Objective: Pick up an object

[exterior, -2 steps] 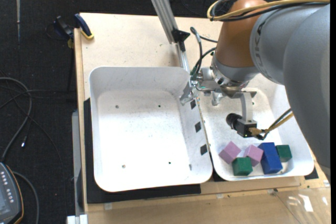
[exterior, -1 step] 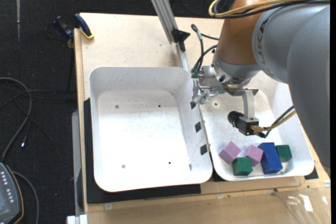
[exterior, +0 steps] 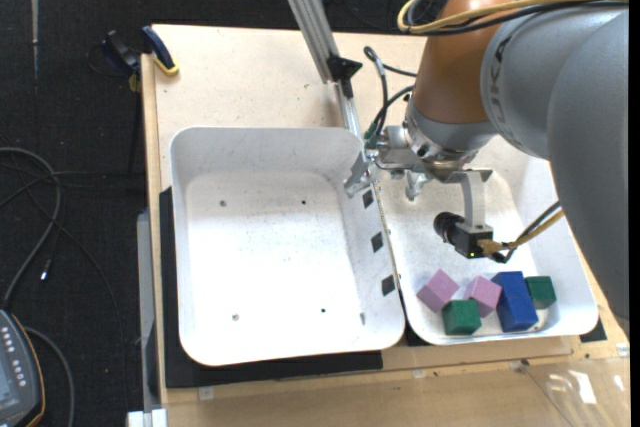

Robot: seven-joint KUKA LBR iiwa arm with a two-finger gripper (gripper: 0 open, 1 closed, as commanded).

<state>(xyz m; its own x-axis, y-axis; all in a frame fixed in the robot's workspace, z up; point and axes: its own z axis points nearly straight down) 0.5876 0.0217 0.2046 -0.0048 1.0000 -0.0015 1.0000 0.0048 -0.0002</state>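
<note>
Blocks (exterior: 515, 300) crowd the near end of the right bin (exterior: 415, 250); the left bin (exterior: 260, 245) offers open floor.

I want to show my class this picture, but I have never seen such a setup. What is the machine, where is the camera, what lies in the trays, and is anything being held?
The picture comes from one camera fixed above a bench, looking down at a slant. The large grey and orange shape on the right is a robot arm. Its gripper hangs over the right bin, beside the left bin. Five small blocks lie in the right bin's near corner: a lilac block, pink block, blue block, bright green block and dark green block. All rest on the bin floor, apart from the gripper, so none is held.
</note>
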